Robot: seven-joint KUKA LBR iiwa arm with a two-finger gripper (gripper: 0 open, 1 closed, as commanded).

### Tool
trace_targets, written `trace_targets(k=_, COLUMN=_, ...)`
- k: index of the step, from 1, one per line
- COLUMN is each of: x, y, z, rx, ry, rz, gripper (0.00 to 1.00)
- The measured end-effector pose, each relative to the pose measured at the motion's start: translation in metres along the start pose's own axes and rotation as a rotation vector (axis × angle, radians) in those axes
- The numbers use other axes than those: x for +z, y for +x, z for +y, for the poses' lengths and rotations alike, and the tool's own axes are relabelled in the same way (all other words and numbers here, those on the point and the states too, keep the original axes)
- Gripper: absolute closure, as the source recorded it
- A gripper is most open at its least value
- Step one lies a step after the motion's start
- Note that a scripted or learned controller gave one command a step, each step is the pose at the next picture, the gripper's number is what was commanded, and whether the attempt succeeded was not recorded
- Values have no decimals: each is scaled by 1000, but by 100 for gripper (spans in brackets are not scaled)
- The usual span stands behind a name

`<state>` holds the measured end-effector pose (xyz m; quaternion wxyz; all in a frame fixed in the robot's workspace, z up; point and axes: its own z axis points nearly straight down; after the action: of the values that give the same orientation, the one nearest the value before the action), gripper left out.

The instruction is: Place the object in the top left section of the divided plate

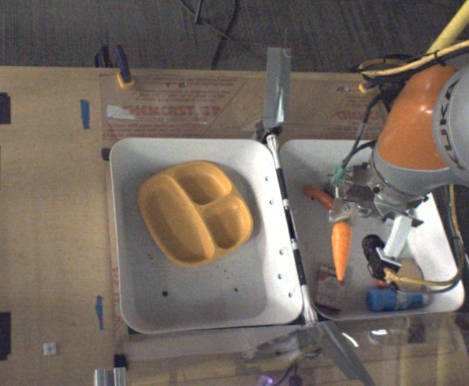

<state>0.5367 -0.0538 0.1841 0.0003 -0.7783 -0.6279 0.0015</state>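
Grey-and-orange robot arm [427, 127] over right white bin [298, 163], its gripper [353, 203] (finger state cannot be told) just above tapered orange carrot [341, 249], beside blue cylinder [395, 300]; yellow three-section divided plate [195, 211] in left white bin [129, 296].

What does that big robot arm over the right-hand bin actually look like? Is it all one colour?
No. The arm is bulky and rounded, light grey, with a broad orange band above the wrist and dark lettering on the grey shell. Yellow hoses and dark cables run along it, and green wires trail near the wrist. The gripper is small, metallic grey.
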Motion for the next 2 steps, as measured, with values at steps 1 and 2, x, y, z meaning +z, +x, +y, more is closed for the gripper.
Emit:
trace_targets(k=1, x=0, y=65, z=36, rx=25, ry=-2, rz=1, gripper=100)
trace_targets(k=2, x=-28, y=178, z=54, rx=-149, ry=-4, rz=2, gripper=100)
